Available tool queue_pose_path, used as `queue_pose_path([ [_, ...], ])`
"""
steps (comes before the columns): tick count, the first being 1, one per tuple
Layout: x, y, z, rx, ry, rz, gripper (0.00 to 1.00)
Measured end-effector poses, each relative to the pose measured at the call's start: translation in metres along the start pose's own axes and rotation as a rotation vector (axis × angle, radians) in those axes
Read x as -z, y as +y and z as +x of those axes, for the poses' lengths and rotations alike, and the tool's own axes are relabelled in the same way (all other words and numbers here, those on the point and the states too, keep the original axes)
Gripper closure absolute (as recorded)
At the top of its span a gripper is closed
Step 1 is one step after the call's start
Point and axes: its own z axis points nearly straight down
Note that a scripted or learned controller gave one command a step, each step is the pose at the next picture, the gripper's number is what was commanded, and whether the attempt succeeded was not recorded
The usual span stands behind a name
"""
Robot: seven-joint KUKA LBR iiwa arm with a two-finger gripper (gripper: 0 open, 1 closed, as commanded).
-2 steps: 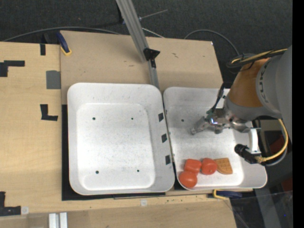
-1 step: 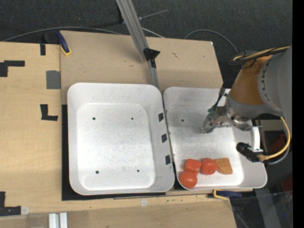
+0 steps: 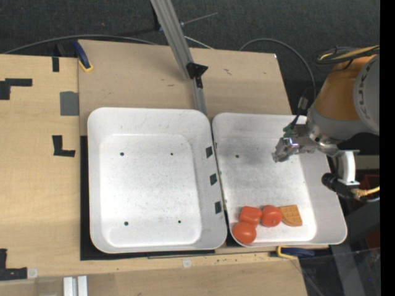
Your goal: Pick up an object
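Three red tomato-like pieces [image 3: 254,221] lie bunched at the near edge of the right bin [image 3: 259,165], with an orange cracker-like square [image 3: 291,215] touching them on the right. My gripper [image 3: 286,149] hangs over the right side of that bin, well behind the objects and apart from them. Nothing shows between its fingertips. The grey arm with its orange band [image 3: 339,97] reaches in from the right.
The left bin [image 3: 148,177] sits beside the right one, joined by black clips along the shared rim. A slanted metal rail [image 3: 176,36] runs down from the top to the bins' back edge. Wooden bench surrounds both bins.
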Motion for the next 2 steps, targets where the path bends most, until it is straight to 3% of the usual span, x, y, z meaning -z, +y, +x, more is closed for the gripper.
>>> queue_pose_path([
  [1,0.050,0.001,0.000,0.000,0.000,0.001,1.00],
  [2,0.062,0.003,0.054,0.005,0.004,0.004,1.00],
])
